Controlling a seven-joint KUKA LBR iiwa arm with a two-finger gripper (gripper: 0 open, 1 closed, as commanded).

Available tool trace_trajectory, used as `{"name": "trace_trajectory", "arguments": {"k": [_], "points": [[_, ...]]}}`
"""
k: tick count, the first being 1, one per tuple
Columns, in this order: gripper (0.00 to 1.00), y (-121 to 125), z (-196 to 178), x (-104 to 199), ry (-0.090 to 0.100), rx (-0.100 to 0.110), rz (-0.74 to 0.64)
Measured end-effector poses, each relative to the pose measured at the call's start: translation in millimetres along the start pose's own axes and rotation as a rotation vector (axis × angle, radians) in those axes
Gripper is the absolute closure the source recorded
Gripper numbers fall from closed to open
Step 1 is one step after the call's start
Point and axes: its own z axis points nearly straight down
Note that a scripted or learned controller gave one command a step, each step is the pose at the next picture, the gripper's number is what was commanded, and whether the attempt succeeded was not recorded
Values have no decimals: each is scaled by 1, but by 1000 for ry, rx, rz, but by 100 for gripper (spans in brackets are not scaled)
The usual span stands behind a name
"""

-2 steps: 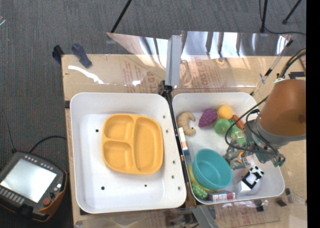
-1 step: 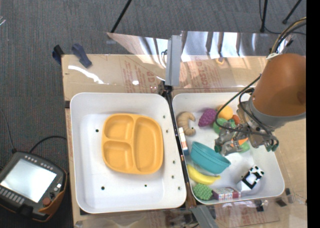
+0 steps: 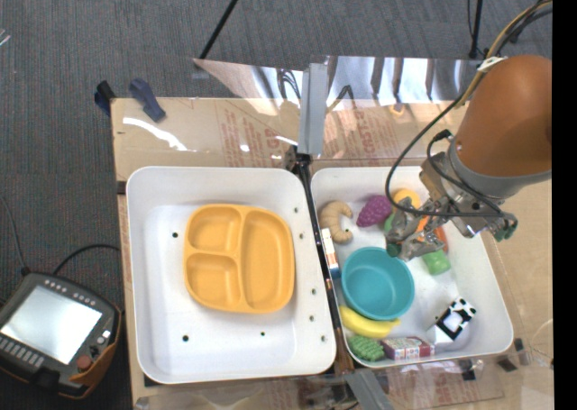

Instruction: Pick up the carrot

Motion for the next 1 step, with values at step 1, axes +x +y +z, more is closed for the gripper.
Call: {"name": "trace_trajectory", "arguments": {"k": [1], "points": [[100,-78,-5,-6,2,-1,-142]]}}
